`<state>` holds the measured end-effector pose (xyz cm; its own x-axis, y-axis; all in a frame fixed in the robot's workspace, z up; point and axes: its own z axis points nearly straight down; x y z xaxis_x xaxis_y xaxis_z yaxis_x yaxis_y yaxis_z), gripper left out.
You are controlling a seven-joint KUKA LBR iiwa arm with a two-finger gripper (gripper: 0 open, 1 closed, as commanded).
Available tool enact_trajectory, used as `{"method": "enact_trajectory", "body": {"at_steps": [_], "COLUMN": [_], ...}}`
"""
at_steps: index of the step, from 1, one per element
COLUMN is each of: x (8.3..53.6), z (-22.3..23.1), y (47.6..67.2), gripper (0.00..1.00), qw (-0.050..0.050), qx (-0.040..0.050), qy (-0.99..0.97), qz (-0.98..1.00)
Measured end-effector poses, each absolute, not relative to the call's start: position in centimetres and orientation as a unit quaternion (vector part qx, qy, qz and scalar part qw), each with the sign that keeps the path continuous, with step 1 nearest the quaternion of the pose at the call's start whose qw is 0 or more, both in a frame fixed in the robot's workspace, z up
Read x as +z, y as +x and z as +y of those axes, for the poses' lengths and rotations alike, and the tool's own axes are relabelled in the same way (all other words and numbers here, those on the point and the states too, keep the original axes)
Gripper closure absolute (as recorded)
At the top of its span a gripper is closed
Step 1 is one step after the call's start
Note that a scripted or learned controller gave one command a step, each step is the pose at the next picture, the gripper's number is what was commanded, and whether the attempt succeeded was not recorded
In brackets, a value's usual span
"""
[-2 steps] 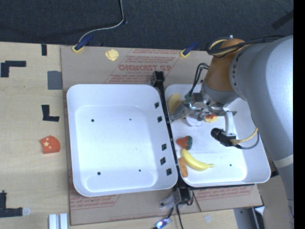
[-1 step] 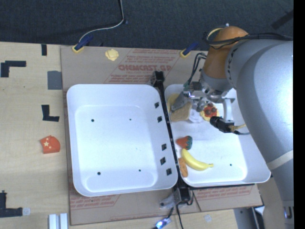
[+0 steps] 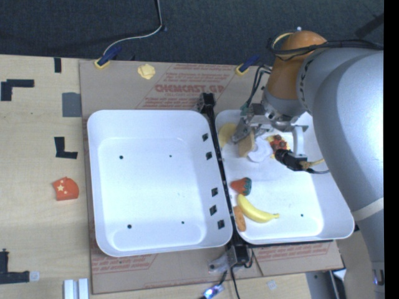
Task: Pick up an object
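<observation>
A cardboard-covered bench carried two white bins. The claw hung low in the right bin's far corner, apparently to reach a tan object directly beneath it; its grip could not be made out. Nearer the camera lay a strawberry and banana.

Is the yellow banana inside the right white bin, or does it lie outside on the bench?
Inside. The yellow banana lies flat on the floor of the right white bin, near its front edge, beside a small orange carrot.
</observation>
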<state>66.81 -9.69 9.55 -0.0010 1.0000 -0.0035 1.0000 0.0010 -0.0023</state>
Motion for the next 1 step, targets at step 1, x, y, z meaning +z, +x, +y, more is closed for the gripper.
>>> {"method": "enact_trajectory", "body": {"at_steps": [1], "x": [18.99], "z": [-0.35], "y": [66.93], "gripper": [1.0], "qw": [0.001], "qx": [0.0027], "qy": [0.704], "qz": [0.71]}}
